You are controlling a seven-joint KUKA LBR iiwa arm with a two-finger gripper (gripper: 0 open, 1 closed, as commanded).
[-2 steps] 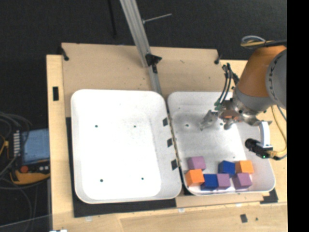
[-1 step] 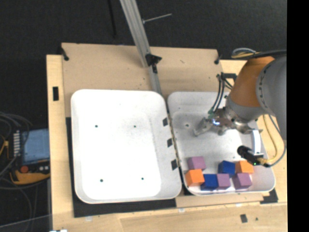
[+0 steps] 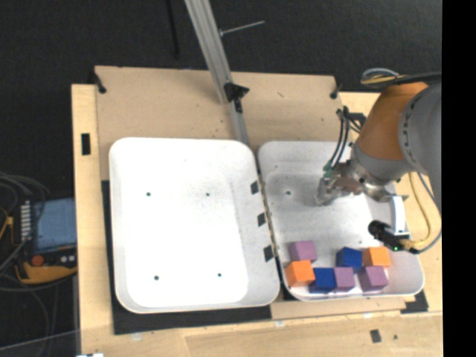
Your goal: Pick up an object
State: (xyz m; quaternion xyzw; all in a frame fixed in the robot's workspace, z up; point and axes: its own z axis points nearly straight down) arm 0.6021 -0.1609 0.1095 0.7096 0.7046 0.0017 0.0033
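Observation:
Several small blocks lie along the near edge of the right bin [image 3: 297, 162]: a purple block [image 3: 302, 251], an orange block [image 3: 300, 272], a blue block [image 3: 324, 280], a purple block [image 3: 344, 277], a blue block [image 3: 349, 258], an orange block [image 3: 377, 256] and a purple block [image 3: 373, 277]. My gripper [image 3: 326, 192] hangs over the middle of the right bin, well behind the blocks. Nothing shows between its fingers.
The left bin [image 3: 186, 222] sits beside the right one, with black clips [image 3: 262, 219] on the shared edge. A slanted metal rail [image 3: 212, 47] rises from behind the bins. Cables and a handheld controller [image 3: 41, 233] lie off the bench to the left.

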